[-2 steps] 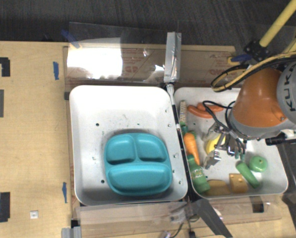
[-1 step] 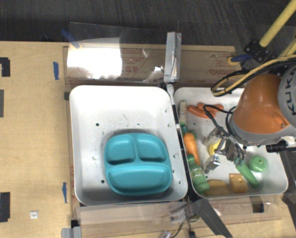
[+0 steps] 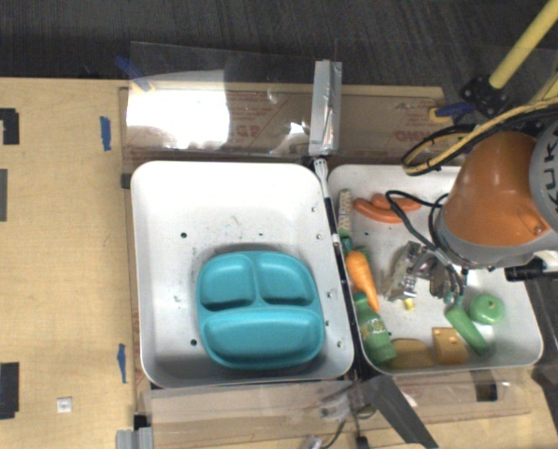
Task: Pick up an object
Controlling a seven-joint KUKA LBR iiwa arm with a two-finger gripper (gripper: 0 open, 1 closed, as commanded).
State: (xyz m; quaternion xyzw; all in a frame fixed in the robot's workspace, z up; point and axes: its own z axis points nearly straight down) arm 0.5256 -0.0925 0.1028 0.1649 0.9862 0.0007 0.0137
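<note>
The arm's orange band [image 3: 495, 195] is looming highest over the right bin [image 3: 526, 349]; the gripper [image 3: 419, 274] is hanging low inside it, beside the toy carrot [image 3: 361, 277], gripping nothing visible; I cannot tell how its jaws stand; a teal divided plate [image 3: 258, 309] is lying in the left bin [image 3: 157, 204].

The gripper [image 3: 415, 277] is dull metallic grey with a small yellow spot, under the arm's orange band [image 3: 493, 199]. Just left of it lies an orange carrot [image 3: 361, 279], with a green bottle [image 3: 377, 333] below that. Above-left sits a red-orange piece [image 3: 379, 210]. Right and below are a bright green item [image 3: 475, 321] and a tan block [image 3: 450, 344]. Far left, a teal divided plate [image 3: 258, 309] lies in a white bin [image 3: 166, 213].
</note>
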